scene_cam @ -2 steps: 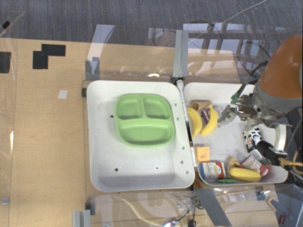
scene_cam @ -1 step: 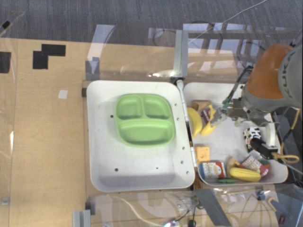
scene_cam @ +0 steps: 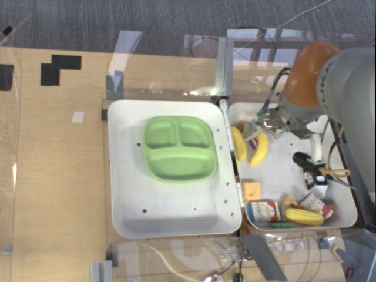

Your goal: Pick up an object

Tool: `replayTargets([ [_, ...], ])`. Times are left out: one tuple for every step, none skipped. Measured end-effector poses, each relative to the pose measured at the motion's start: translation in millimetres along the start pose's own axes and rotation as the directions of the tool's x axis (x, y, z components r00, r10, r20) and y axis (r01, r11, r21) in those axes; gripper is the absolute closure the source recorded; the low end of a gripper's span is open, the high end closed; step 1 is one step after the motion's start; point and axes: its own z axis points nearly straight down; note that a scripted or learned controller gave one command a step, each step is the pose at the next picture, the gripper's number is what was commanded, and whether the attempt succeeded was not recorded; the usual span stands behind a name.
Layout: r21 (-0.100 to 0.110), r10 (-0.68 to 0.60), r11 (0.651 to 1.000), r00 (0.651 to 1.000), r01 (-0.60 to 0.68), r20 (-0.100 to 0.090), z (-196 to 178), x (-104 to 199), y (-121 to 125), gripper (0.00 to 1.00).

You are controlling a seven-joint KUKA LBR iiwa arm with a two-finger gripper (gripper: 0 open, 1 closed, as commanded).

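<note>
Bearing two white bins, wooden bench, grey carpet behind, fingers' state unclear

No text, brand or number is showing clearly enough to read. A small printed can is lying at the lower right of the frame, its label blurred. A colourful packet beside it is showing print too small to make out.
</note>
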Motion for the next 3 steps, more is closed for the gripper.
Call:
replayTargets([
  [-0.012, 0.0, 1.0, 1.0, 0.0, 0.001, -13.8, 0.7, 4.1, 1.0],
  [0.002, 0.333, 0.943, 0.943, -0.333, -0.003, -2.6, -10.4, 37.2, 1.0],
  [0.016, 0.293, 0.956, 0.956, -0.293, -0.001, -107.3, 26.0, 38.5, 1.0],
])
